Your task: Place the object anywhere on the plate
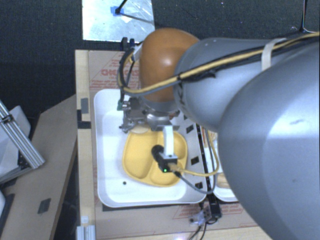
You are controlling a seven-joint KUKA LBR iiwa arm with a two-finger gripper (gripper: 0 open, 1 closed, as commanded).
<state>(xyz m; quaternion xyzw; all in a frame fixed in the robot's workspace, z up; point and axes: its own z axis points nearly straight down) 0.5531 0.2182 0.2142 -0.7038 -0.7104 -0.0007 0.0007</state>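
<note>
Yellow plate [142,171] below pincer [131,124], white bin [107,139]

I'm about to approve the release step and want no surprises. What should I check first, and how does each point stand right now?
1. Round yellow plastic plate lies flat inside the left shallow white bin: ok.
2. Gripper is over the plate, not outside the bin: ok, though it sits near the plate's far left rim.
3. The object is in the gripper: cannot tell, because the grey arm covers that spot.
4. Small dark speck on the bin floor lies apart from the plate: ok.
5. Gripper height above the plate: cannot tell from this slanted view.
</note>
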